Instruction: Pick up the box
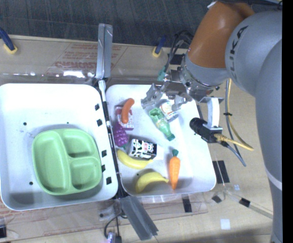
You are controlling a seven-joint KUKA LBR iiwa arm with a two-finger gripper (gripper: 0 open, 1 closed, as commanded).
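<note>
A small box (143, 148) with a black-and-white cow-spot pattern lies in the right-hand white bin (207, 151), below and to the left of the gripper (162, 104) and well apart from it. Nothing grips the box; it rests on the bin floor, touching the upper of two bananas (134, 160), which lies just under it. A bunch of purple grapes (120, 134) sits just beside the box on its left, farther from the gripper. The second banana (150, 180) lies lower still, near the bin's front wall, and an orange carrot (173, 170) with a green top stands beside it, almost straight below the gripper.

The gripper hangs over the upper part of the same bin, at the end of the grey arm with its orange band (217, 29). A green bottle (162, 121) lies tilted directly beneath the gripper, its upper end right at the metal fingers. From this angle it is not possible to tell whether the fingers are spread or closed, or whether they touch the bottle.

To the left of the gripper, at about its height, an orange sausage-shaped toy (127, 107) rests on a small pink-and-white packet (125, 118).

Far to the left, in the other white bin (9, 135), sits a light green divided plate (68, 161).
</note>
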